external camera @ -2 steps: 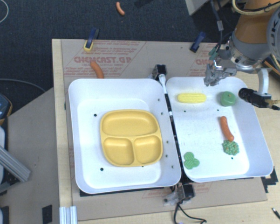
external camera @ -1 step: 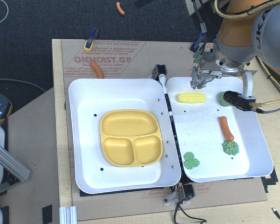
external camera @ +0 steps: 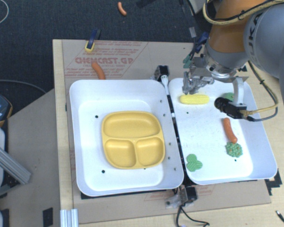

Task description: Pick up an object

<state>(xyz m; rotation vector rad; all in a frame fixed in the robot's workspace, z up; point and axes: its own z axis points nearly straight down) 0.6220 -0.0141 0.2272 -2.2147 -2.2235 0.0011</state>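
Camera view: red lettering on the bench board point(external camera: 108, 56) reads roughly "CHEMCAST GP". The gripper point(external camera: 194, 86) hangs just above the yellow corn cob point(external camera: 194, 99) at the right bin's point(external camera: 260, 155) far left corner; whether it grips anything cannot be told.

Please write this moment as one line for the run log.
gripper: above corn cob, right bin far end | grasp: not seen | yellow tray: left bin
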